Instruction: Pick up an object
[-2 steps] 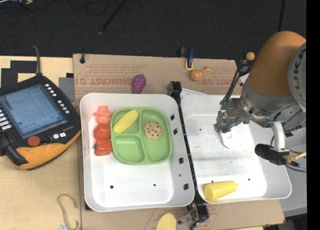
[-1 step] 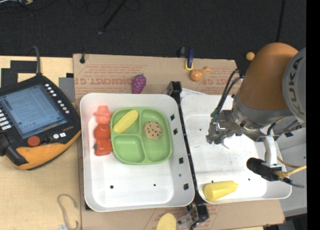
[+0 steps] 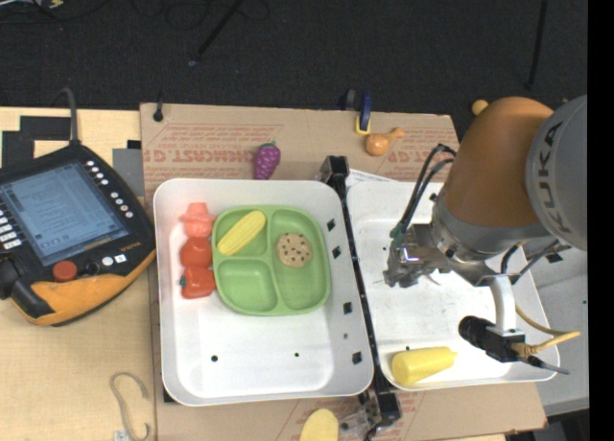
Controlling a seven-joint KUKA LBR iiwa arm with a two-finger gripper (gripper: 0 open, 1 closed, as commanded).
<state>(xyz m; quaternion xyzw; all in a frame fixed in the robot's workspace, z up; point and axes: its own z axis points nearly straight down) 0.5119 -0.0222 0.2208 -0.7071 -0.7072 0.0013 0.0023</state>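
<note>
My gripper (image 3: pixel 401 265) hangs over the left part of the right bin (image 3: pixel 451 314), above bare white floor, with nothing seen in it. A yellow block (image 3: pixel 422 364) lies near that bin's front edge, below and slightly right of the gripper. The left bin (image 3: pixel 249 362) bears a green divided plate (image 3: pixel 251 286). On the plate rest a yellow corn cob (image 3: pixel 240 231) and a brown cookie (image 3: pixel 294 250). A red and pink figure (image 3: pixel 196 251) lies just left of the plate.
On the cardboard behind the bins sit purple grapes (image 3: pixel 267 158) and an orange gourd (image 3: pixel 381 142). A yellow object (image 3: pixel 319 424) lies in front of the bins. A teach pendant (image 3: pixel 67 228) rests on the bench at left.
</note>
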